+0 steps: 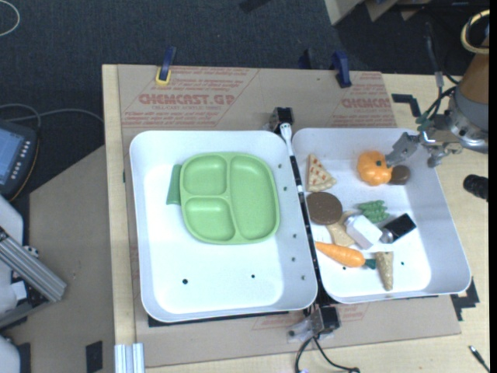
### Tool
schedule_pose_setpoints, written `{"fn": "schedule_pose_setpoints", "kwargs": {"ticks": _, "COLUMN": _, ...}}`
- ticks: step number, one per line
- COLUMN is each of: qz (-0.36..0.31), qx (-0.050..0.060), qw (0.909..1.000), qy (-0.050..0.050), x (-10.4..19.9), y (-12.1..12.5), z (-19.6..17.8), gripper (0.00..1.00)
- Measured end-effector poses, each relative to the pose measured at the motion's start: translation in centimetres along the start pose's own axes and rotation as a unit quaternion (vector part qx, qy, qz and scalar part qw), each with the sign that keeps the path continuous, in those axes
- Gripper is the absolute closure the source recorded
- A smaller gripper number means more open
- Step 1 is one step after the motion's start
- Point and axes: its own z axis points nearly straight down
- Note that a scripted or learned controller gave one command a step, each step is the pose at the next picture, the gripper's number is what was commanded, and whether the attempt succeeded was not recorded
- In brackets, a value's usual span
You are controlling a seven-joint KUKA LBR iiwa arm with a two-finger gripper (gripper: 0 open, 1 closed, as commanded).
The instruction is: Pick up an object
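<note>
I see an orange pumpkin-like toy [373, 169] with a green stem, sitting upright in the right bin [446, 231] near its far edge. It touches a small brown round piece [400, 174] on its right side.

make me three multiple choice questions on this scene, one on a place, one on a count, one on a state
1. Where does the green divided plate lie?
A. in the left bin
B. in the right bin
C. on the floor

2. How many compartments does the green divided plate have?
A. one
B. three
C. six

3. How does the carrot stand?
A. upright on its tip
B. lying flat in the right bin
C. lying on the green divided plate

Answers:
1 A, it rests on the floor of the left bin.
2 B, two small sections sit beside one long one.
3 B, it lies on its side on the floor of the right bin, near the front.
</note>
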Motion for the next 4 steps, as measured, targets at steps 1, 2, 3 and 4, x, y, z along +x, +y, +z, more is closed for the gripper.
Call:
{"fn": "schedule_pose_setpoints", "kwargs": {"ticks": 1, "qz": 0.0, "qx": 0.0, "qw": 1.0, "qy": 0.0, "x": -0.3, "y": 0.4, "z": 4.4, "gripper": 0.0}}
{"fn": "schedule_pose_setpoints", "kwargs": {"ticks": 2, "qz": -0.001, "qx": -0.001, "qw": 1.0, "qy": 0.003, "x": 0.1, "y": 0.5, "z": 9.3, "gripper": 0.0}}
{"fn": "schedule_pose_setpoints", "kwargs": {"ticks": 3, "qz": -0.001, "qx": -0.002, "qw": 1.0, "qy": 0.0, "x": -0.1, "y": 0.5, "z": 8.1, "gripper": 1.0}}
{"fn": "schedule_pose_setpoints", "kwargs": {"ticks": 4, "qz": 0.0, "qx": -0.006, "qw": 1.0, "qy": -0.002, "x": -0.9, "y": 1.4, "z": 2.8, "gripper": 1.0}}
